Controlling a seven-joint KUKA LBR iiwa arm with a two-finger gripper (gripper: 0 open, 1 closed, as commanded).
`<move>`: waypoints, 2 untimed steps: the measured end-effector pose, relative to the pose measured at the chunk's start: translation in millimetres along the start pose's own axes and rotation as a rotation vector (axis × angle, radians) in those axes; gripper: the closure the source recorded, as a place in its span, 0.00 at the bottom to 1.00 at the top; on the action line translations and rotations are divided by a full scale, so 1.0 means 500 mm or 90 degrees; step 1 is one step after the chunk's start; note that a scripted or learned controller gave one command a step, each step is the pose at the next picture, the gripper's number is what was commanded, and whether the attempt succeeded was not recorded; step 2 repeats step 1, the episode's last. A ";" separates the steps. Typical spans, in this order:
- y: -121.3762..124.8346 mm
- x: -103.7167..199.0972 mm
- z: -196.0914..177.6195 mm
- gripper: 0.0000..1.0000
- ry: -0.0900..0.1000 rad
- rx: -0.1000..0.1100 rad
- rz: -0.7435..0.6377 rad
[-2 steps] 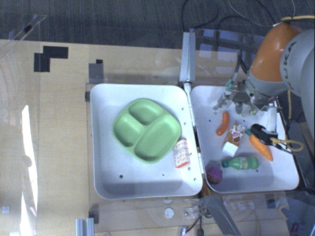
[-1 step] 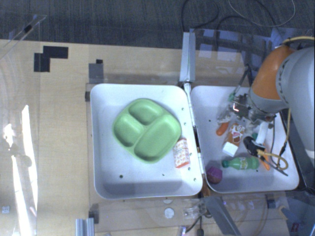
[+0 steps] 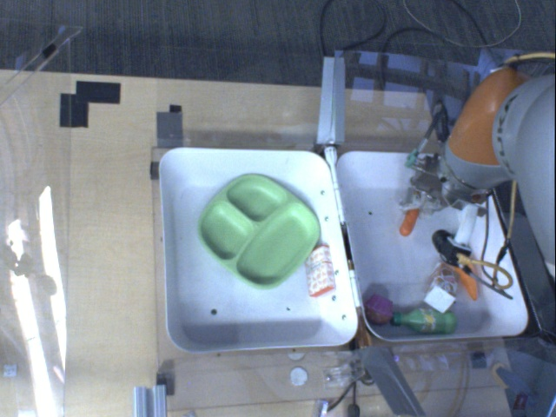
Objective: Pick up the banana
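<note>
Just under claw [image 3: 420,200], orange piece [image 3: 408,225]

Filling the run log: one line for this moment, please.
gripper: over right bin | next to it: orange piece | left bin: green plate

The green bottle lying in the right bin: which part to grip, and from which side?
Probably take the green bottle by its wide body, from straight above, jaws spanning its width. It lies on its side beside the right bin's front wall, a purple thing at its neck end, crowding sideways approaches.
</note>
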State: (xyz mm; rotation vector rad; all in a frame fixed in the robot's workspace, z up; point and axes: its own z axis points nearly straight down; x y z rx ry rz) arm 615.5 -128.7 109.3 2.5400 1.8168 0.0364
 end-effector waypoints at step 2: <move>0.014 0.074 -0.211 1.00 -0.003 0.013 -0.104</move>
